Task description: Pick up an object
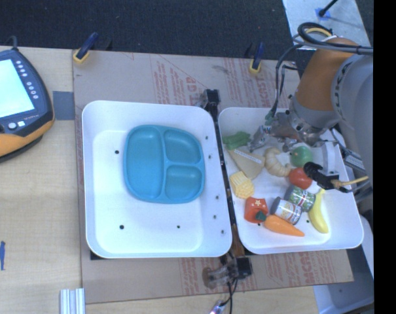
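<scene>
Gripper (271,131) hangs low over right bin (342,239) beside the green toy (237,139), nothing visibly held, so the pick looks undone; jaws' state: cannot tell

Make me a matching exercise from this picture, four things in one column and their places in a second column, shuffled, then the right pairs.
Things:
1. blue divided plate
2. toy carrot
3. toy banana
4. gripper

Places:
A. near front edge of right bin
B. over far end of right bin, by a green toy
C. in left bin
D. by right wall of right bin

Pairs: 1-C, 2-A, 3-D, 4-B
</scene>
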